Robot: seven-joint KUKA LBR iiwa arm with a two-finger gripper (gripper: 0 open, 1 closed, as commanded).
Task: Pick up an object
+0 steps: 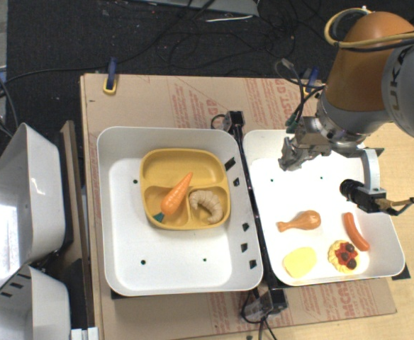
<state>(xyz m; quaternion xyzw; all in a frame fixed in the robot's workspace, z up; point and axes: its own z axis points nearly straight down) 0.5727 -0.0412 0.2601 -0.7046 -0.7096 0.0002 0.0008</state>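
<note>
Four loose food toys lie in the right-hand shallow white bin (264, 190), none of them lifted, so the pick looks hardly begun. The grey two-finger gripper (292, 160) hovers over that bin's bare far corner; whether its jaws are released or clenched I cannot tell, and nothing shows between them. Nearest below the jaws lies the tan plastic chicken drumstick (300, 222); the red sausage (356, 231) sits below and to their right, with the flat yellow slice (299, 262) and the small round topped tart (344, 256) beyond. Choosing, descending and gripping remain.
</note>
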